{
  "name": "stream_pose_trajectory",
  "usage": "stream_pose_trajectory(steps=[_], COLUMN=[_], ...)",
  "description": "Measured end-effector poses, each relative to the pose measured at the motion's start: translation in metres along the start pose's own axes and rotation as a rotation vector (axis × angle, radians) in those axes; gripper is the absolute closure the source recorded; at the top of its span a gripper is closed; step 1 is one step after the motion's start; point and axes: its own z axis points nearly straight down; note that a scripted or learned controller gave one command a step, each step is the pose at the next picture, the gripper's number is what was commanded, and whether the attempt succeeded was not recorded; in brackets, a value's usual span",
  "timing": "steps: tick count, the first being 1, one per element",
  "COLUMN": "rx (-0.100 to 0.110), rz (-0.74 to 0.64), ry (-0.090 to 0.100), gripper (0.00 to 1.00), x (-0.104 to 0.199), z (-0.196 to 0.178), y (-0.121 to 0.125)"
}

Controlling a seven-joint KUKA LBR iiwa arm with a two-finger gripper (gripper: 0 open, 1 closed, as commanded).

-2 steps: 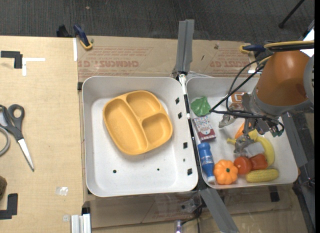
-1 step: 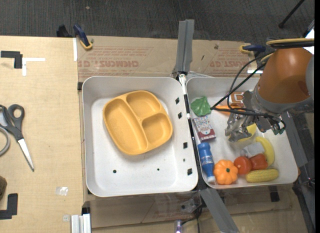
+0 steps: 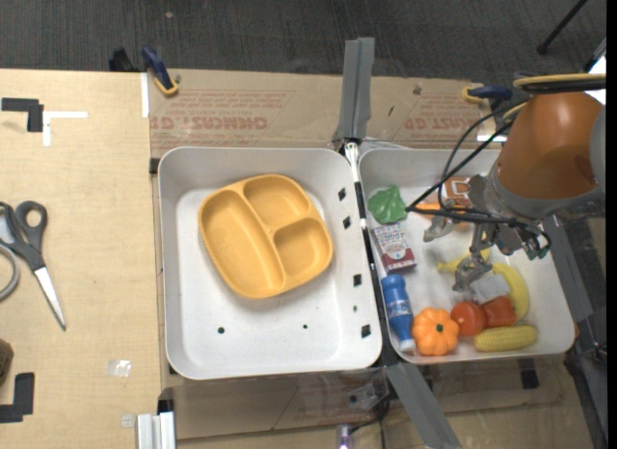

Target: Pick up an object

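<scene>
Pincer (image 3: 469, 275) above right bin, tomato (image 3: 468, 318) just below.

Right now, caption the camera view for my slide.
Claw hovers over toy food in right bin; yellow divided plate sits in left bin.

Scissors (image 3: 34, 250) lie on the bench (image 3: 77, 341) left of the bins, with 2 blue clamps (image 3: 159, 69) behind.

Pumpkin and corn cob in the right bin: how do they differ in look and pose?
The pumpkin is orange, round and squat with a small stem on top; the corn cob is yellow and long, lying flat. The pumpkin sits beside the blue bottle near the bin's left wall; the corn cob lies further right along the near wall, below the tomato. Both are small toy foods in the right bin.
</scene>
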Motion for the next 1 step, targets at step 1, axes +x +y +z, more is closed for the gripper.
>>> stream_pose_trajectory(steps=[1], rx=[-0.001], rz=[0.002], ry=[0.002], gripper=[0.00], x=[-0.0583], z=[0.0099], y=[-0.0014])
